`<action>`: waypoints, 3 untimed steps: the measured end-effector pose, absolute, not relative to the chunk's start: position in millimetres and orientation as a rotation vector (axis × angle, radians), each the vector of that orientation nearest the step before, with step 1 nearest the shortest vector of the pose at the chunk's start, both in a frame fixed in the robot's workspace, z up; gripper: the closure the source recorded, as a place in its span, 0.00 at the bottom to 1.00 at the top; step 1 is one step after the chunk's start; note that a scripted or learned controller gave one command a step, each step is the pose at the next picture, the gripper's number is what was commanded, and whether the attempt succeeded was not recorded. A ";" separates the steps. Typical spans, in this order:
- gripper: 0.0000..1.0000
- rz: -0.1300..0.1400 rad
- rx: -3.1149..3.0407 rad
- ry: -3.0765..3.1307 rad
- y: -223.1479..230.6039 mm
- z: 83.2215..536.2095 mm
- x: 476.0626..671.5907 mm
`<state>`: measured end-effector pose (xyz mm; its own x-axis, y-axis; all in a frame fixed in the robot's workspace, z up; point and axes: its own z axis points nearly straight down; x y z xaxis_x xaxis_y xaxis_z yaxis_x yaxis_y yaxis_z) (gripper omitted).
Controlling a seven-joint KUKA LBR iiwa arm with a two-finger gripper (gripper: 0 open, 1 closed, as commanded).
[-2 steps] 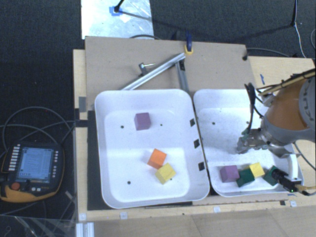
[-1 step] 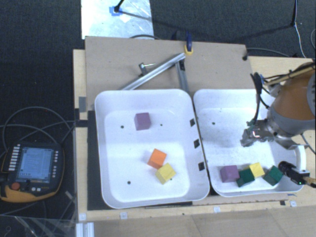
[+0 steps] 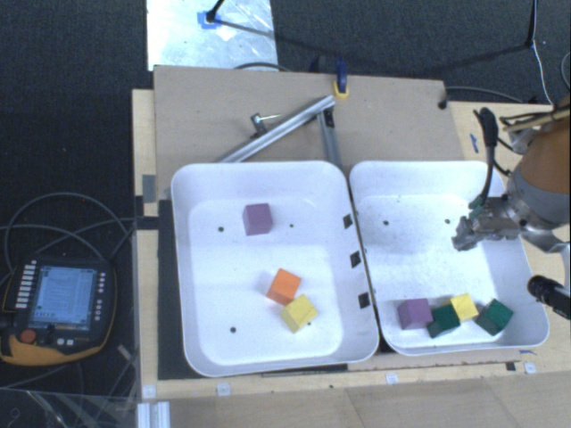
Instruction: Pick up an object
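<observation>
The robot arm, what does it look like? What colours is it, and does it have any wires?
The arm is grey with a wide orange band above the wrist. A thin dark cable runs along it down toward the gripper, which is a small grey metal piece with blocky parts. The picture is too blurry to show any markings.

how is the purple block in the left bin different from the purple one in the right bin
The left bin's purple block stands alone near the far side of its bin, touching nothing; the right bin's purple block sits at the near edge, beside a dark green block. The left one looks a darker purple, the right one lighter and pinker. Both are small cubes resting flat on white bin floors.
</observation>
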<state>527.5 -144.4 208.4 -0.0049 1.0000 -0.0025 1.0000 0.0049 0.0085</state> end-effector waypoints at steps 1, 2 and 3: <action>1.00 0.006 2.211 2.224 -141.8 253.1 533.0; 1.00 0.004 2.209 2.230 -94.3 259.1 537.1; 1.00 0.004 2.210 2.235 -37.6 244.2 540.4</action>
